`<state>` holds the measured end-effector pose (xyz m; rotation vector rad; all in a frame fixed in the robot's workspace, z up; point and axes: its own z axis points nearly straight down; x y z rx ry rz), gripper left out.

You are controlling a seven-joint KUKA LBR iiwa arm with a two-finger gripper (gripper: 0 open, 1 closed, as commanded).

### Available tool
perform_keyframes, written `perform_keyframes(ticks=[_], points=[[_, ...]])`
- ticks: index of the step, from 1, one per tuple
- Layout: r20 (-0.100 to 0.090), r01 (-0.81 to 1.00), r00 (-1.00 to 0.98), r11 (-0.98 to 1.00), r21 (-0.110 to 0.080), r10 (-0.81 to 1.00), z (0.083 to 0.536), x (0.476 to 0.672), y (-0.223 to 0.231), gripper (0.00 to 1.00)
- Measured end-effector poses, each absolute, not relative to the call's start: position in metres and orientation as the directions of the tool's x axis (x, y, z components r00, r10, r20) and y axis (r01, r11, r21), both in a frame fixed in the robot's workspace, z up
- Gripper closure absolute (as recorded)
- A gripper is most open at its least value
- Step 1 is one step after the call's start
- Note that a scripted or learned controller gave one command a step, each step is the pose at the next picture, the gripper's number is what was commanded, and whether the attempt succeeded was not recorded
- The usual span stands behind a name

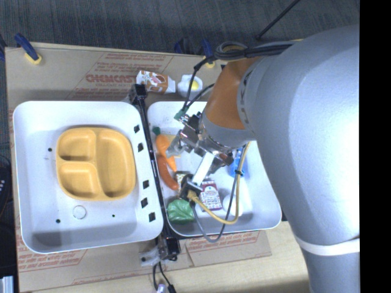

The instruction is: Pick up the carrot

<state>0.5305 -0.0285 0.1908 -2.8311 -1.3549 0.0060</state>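
Observation:
The carrot (165, 168) is an orange tapered piece lying lengthwise along the left wall of the right bin (263, 209). My gripper (179, 140) hangs low over the bin just right of the carrot's upper end, very close to it. The wrist and its fittings cover part of the carrot's right side. I see nothing lifted off the bin floor.
A green leafy toy (180, 210) lies at the right bin's near left corner and a red-and-white packet (210, 195) beside it. A blue item (236, 165) peeks out under the arm. The left bin (36, 163) holds a yellow divided plate (96, 162). Small items (154, 81) sit behind the bins.

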Motion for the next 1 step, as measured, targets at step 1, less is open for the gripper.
perform_keyframes(ticks=[1], points=[[-0.003, 0.658, 0.753, -0.753, -0.005, 0.658, 0.191, 0.5437, 0.0114, 0.0]])
